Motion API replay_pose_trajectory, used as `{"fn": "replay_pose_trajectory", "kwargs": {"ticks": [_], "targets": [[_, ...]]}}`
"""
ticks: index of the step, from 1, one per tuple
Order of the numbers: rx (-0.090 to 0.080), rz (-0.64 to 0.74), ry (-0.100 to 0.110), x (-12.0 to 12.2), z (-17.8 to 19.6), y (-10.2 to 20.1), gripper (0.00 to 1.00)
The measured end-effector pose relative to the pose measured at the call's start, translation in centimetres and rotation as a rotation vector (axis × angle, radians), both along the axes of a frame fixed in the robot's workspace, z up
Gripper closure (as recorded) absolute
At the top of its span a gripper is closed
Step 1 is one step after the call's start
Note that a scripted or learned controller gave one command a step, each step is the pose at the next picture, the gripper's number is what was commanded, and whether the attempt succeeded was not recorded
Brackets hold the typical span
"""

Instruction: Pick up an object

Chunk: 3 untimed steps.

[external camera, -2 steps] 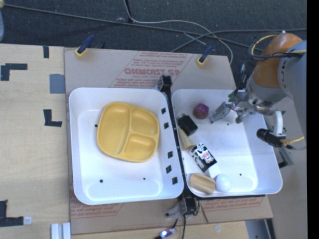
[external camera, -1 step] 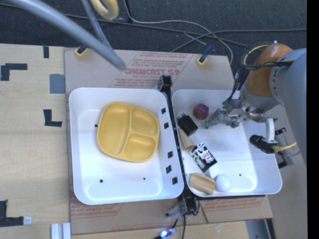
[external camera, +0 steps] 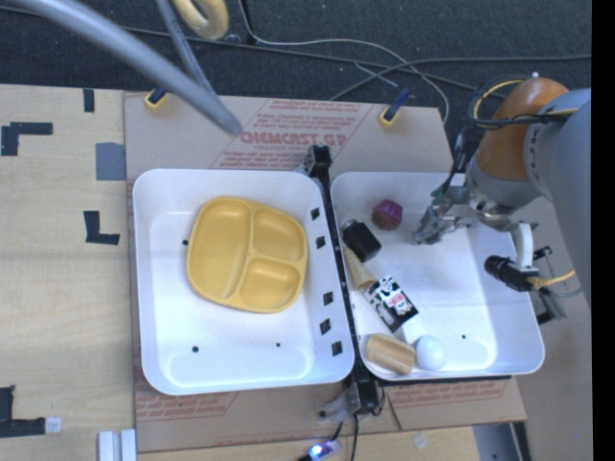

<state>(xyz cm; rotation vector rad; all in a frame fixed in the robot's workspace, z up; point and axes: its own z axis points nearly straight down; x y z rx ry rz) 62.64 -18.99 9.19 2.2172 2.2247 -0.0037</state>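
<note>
My gripper (external camera: 430, 230) hangs over the right bin (external camera: 500, 353), near its back edge, with my grey arm and its orange band (external camera: 509, 133) coming in from the right. I cannot tell how my jaws stand, and I see nothing between them.

The nearest thing is a small, rounded, dark purple object (external camera: 388, 213), lying on the bin floor just to the left of my gripper and apart from it. Further left, near the divider, lies a black block (external camera: 361, 240). Toward the front sit a black-and-white cow-patterned piece (external camera: 392, 302), a tan wooden piece (external camera: 389, 353) and a white ball (external camera: 430, 353).

The left bin (external camera: 159, 286) holds a yellow divided plate (external camera: 246, 254).
</note>
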Motion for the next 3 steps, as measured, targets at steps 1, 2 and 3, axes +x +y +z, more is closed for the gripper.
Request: {"fn": "replay_pose_trajectory", "kwargs": {"ticks": [1, 2, 3], "targets": [[0.002, -0.001, -0.002, 0.1, 6.0, 0.3, 1.0], [0.002, 0.0, -0.001, 0.4, 11.1, 1.4, 1.0], [0.003, -0.001, 0.001, 0.5, 13.8, 1.4, 1.0]]}}
